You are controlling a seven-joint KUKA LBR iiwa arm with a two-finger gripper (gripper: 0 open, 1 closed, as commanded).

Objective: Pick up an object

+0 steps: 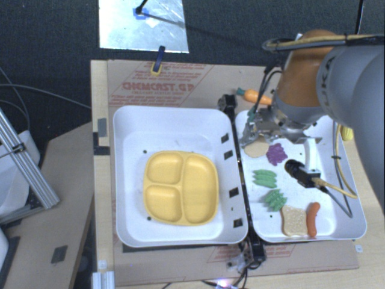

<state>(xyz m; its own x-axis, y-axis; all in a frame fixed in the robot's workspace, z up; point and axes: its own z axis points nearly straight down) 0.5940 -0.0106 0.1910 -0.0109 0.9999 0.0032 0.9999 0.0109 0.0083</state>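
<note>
Position: I look from one fixed camera above the bench [72,161].
Facing: downward at a slant, far edge at top.
Coverage: both white bins, left bin [174,119] and right bin [346,218], fairly near.
Arm [337,71]: enters from the right.

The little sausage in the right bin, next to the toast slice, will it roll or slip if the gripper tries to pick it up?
The sausage looks rounded and smooth, so it could roll sideways if nudged and may slip from a pinch. It lies close beside the toast slice, which might block one finger. It is probably a light, stiff toy.
</note>
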